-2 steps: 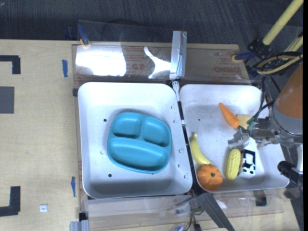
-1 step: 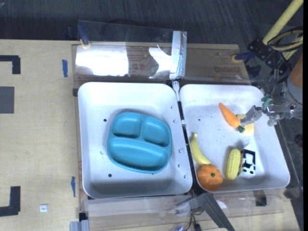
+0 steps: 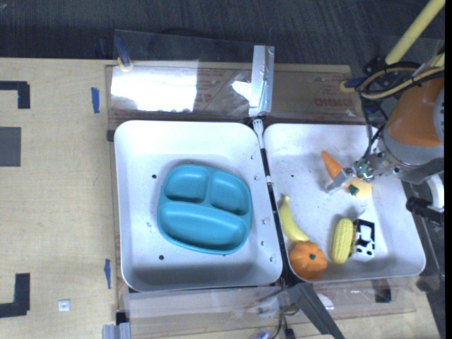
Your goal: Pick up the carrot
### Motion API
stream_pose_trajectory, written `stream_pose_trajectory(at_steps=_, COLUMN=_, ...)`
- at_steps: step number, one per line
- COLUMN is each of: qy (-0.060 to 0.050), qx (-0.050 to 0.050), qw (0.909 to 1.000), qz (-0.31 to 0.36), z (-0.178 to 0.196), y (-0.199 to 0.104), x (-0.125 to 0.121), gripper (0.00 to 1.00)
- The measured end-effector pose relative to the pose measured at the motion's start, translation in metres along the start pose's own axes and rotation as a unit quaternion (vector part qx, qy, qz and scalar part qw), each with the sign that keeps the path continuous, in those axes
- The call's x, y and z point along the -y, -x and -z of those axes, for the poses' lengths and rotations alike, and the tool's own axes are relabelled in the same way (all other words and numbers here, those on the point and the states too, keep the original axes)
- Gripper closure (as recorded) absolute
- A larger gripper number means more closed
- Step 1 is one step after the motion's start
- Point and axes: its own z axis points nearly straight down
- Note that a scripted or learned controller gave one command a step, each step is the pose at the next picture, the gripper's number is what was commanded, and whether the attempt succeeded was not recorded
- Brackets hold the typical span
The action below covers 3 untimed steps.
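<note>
Gripper (image 3: 341, 181) low in right bin (image 3: 402, 256), reaching in from right edge, fingers too small and blurred to tell whether spread or closed. Carrot (image 3: 331, 164) just up-left of fingertips, close or touching, lying on bare white floor with open room toward bin's top and left walls. Banana (image 3: 290, 219), pumpkin (image 3: 308, 258), corn (image 3: 342, 240) and black-and-white toy (image 3: 364, 238) crowded along near edge. Blue divided plate (image 3: 205, 206) alone in left bin (image 3: 134, 189).

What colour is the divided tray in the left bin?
Light blue tray, seen in the camera view.
</note>
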Motion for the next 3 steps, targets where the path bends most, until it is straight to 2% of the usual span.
stream_pose_trajectory(at_steps=1, qy=0.004, qx=0.003, qw=1.0, qz=-0.001, z=0.013, y=0.002, x=-0.002, gripper=1.0)
stream_pose_trajectory(at_steps=2, qy=0.003, qx=0.003, qw=1.0, qz=-0.001, z=0.012, y=0.002, x=-0.002, gripper=0.0)
stream_pose_trajectory(at_steps=3, qy=-0.004, qx=-0.004, qw=0.9989, qz=0.047, z=-0.006, y=-0.055, x=-0.054, gripper=0.0)
